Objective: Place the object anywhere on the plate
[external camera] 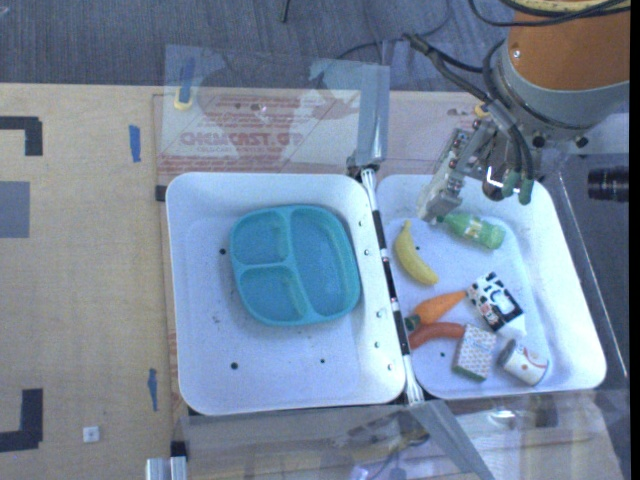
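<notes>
A blue three-compartment plate (295, 265) lies in the left bin (200, 368) with nothing on it. My gripper (438, 206) hangs low over the far part of the right bin (575, 298), its tip just left of a green bottle (476, 230) lying on its side. I see nothing in its grasp. A yellow banana (412, 255) lies just below the tip, near the bin's left wall.
The right bin also holds an orange carrot (440, 305), a red pepper (436, 334), a black-and-white toy (497, 303), a small speckled block (475, 353) and a white cup (525, 364). A metal divider (385, 268) separates the bins. The arm's cables hang above the far right corner.
</notes>
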